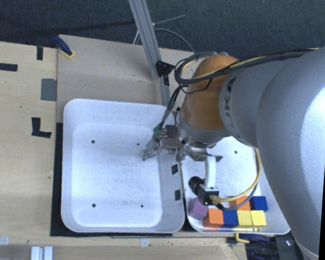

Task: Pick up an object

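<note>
Coloured cubes in a row: purple block (197, 209), orange block (215, 216), blue block (230, 217), yellow block (245, 218). Packed touching side by side in the near corner of the right bin (237, 163). More behind the row, among them a second blue block (259, 203).

Look like small rigid cubes: probably light, stiff and not fragile. Flat smooth faces, so likely to slip out of an off-centre pinch. Best taken from above, across two opposite flat faces.

Tight packing leaves little room to reach down between neighbours. Purple block, at the row's end with one side free, judged the easiest to take.

Gripper (149, 151) hangs well apart from the blocks. Sits over the right side of the left bin (108, 175), near the wall shared with the right bin. Open or closed: cannot tell from this view. Nothing seen in its grasp.
</note>
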Motion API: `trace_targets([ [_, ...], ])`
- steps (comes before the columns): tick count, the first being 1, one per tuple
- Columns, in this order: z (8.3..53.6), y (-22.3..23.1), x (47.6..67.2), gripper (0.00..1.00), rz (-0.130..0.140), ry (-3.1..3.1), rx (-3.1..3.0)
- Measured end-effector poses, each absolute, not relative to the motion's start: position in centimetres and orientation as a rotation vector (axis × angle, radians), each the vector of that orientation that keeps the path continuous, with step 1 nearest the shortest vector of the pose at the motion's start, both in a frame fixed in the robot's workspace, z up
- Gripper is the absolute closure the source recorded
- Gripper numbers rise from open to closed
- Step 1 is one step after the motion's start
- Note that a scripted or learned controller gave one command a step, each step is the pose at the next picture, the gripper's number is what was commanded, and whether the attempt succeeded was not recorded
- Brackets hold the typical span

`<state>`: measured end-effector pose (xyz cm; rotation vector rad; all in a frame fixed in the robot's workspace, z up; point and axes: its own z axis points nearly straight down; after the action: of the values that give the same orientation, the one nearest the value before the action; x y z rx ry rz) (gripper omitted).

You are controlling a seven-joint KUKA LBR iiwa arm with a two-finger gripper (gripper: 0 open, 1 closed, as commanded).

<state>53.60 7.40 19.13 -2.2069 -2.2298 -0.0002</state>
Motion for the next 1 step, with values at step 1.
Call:
trace_targets([
  [1, 24.13, 1.99, 49.44, 0.0, 0.0, -2.218, -2.225],
])
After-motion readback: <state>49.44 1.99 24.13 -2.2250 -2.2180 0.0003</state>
